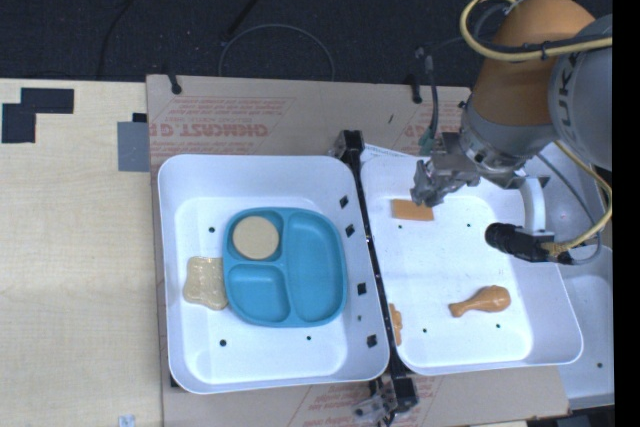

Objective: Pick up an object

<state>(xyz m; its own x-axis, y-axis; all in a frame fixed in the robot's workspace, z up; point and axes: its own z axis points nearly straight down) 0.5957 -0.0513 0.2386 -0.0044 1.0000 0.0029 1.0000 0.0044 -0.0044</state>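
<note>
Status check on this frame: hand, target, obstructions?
Hand low in right bin, just above orange slab. Nothing seen gripped. Toy drumstick lies apart, nothing blocking.

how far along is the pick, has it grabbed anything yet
Done: the arm has reached into the right white bin, its gripper just above the flat orange rectangular piece. In hand: nothing visibly lifted; that piece lies on the bin floor, as does the tan drumstick-shaped toy. Left: grasping and raising an object. Whether the gripper touches the piece is unclear.
</note>
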